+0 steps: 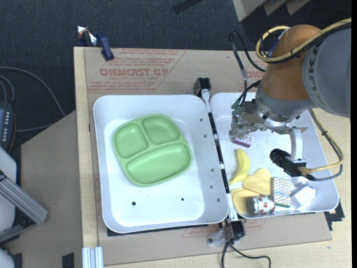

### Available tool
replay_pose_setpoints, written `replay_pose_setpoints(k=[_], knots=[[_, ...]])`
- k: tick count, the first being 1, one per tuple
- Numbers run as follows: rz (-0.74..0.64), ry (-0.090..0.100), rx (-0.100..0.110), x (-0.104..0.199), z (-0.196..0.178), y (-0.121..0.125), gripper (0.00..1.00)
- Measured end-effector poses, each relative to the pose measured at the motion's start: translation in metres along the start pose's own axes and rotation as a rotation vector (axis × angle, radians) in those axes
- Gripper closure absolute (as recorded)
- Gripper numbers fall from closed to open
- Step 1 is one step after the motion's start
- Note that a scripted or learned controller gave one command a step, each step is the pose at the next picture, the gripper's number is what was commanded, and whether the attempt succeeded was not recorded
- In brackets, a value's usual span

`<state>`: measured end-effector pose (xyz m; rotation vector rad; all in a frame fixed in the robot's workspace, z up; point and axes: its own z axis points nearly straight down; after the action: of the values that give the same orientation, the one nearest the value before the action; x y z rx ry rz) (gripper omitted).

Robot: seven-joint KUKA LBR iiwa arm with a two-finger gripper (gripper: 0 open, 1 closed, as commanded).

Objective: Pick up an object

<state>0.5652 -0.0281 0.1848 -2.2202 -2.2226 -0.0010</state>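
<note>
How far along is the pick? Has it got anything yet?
Nothing looks lifted yet. The end effector is down in the right bin, above a small pink item; a grasp cannot be confirmed. The banana and other items lie in that bin. The green divided plate sits in the left bin.

Single grey arm (pixel 329 60) entering from the right edge of the scene, its orange band (pixel 290 52) sitting just above the wrist. The wrist (pixel 273 108) angles down and to the left. The gripper (pixel 241 132) points downward at the arm's left end, over the far left part of the right-hand bin. Cables loop along the arm's upper side.
</note>
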Motion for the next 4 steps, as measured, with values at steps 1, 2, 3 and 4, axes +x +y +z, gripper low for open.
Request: replay_pose_setpoints(k=[1, 2, 3, 4], knots=[[0.001, 0.000, 0.000, 0.000, 0.000, 0.000, 0.00], [0.002, -0.001, 0.002, -0.046, 0.000, -0.031, 0.00], [0.002, -0.001, 0.001, -0.066, 0.100, -0.020, 0.00], [0.002, 0.001, 0.003, -0.068, 0.100, -0.033, 0.00]])
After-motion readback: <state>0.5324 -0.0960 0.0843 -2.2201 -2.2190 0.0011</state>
